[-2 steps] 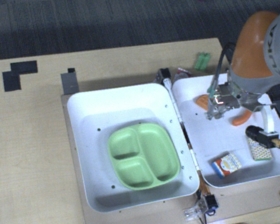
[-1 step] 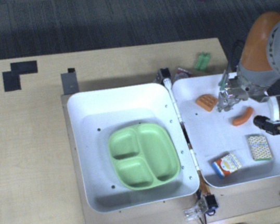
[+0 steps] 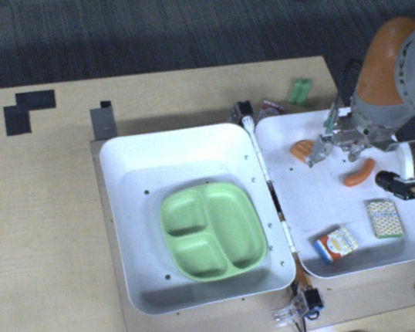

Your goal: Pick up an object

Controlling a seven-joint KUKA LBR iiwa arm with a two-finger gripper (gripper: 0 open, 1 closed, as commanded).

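From the overhead camera I see the arm (image 3: 399, 68) reaching in from the right over the far part of the right bin (image 3: 300, 209). The gripper (image 3: 319, 153) sits low there, pointing toward the left bin (image 3: 126, 166). Its metal parts blur into one grey mass from this angle, so I cannot tell whether the jaws are apart or together.

Just at the tip of the jaws, on their left, lies a small orange lump (image 3: 300, 150). Its right end is covered by the gripper. The two look to be touching, but I cannot say whether the lump is between the jaws or merely beside them, and its shape is too soft for me to name it.

Near the jaws, on their right and a little toward the front of the bin, lies a red-orange sausage (image 3: 359, 173), clear of the gripper. Well apart from the jaws, at the front of the same bin, lie a small red, white and blue box (image 3: 335, 243) and, beside it, a packet with a fine pattern (image 3: 384, 218). The print on both is too small to read.

Far to the left of the jaws, the left bin holds a green plate (image 3: 213, 229) with three sections. Beyond the jaws, outside the bins on the bench (image 3: 41, 250), lies a small green thing (image 3: 299, 91), too blurred to identify.
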